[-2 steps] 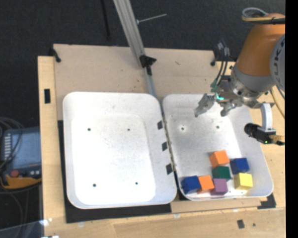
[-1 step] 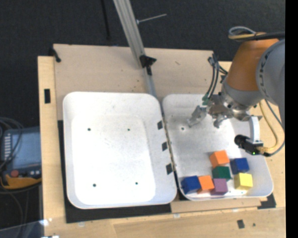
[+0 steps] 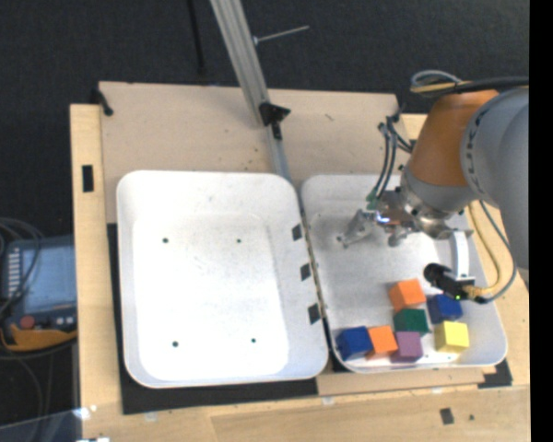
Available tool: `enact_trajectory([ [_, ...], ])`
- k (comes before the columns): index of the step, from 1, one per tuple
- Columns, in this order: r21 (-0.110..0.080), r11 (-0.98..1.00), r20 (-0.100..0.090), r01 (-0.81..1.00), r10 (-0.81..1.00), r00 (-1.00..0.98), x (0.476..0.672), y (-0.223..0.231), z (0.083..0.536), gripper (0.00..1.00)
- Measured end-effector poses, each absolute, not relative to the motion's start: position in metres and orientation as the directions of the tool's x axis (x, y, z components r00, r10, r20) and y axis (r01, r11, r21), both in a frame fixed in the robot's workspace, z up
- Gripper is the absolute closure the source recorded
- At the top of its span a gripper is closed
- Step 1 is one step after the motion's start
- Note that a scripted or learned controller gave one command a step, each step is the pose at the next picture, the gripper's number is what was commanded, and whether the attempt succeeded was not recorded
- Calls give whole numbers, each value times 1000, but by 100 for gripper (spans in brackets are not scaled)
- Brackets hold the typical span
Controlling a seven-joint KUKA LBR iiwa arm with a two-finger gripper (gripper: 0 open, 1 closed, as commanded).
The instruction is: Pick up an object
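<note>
Blocks [image 3: 407, 325] beside bin wall [image 3: 424, 365]

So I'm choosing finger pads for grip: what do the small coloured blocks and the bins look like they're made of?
The blocks, such as the orange one and the yellow one, look like painted wood or hard plastic: flat saturated colour, crisp edges, no shine. I can't tell which. The right bin and left bin look like thin moulded white plastic: rounded corners, smooth matt surface, faint speckling.

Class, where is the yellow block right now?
The yellow block lies in the right bin, near its front right corner, just below a blue block.
</note>
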State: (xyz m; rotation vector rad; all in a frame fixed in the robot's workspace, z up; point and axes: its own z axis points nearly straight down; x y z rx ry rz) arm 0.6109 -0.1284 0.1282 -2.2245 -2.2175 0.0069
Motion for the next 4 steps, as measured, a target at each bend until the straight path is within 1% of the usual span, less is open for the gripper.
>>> enact_trajectory([
  [1, 0, -4, -3, 1000, 1000, 4, 611, -130, 96, 0],
  [2, 5, -9, 0, 1000, 1000, 9, 612, -130, 109, 100],
  [3, 6, -4, -1, 1000, 1000, 4, 607, -135, 157, 100],
  [4, 9, 4, -1, 1000, 1000, -4, 612, -136, 221, 100],
])
